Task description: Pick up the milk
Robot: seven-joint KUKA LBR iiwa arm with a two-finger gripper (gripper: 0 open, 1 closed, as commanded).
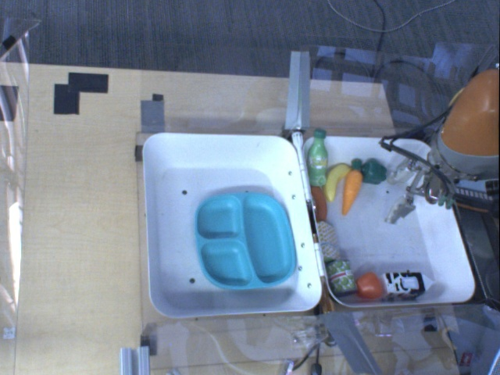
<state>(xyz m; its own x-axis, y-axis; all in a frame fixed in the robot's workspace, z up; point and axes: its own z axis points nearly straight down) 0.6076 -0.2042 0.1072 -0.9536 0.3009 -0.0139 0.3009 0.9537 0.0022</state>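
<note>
The gripper hangs over the right bin, near its far right part. Its thin metal fingers point down toward the white floor of the bin, and I cannot tell if they are open or closed. Nothing shows between them. The grey arm with its orange band comes in from the right side.

The milk is a small black and white carton. It lies on its side at the near edge of the right bin, well apart from the gripper and closer to the front. A red tomato sits just beside it on the left, touching or almost touching.

More toys sit along the left and far side of that bin: a green bottle, a yellow banana, an orange carrot and a dark green veggie.

The left bin holds a blue plate with three parts.
</note>
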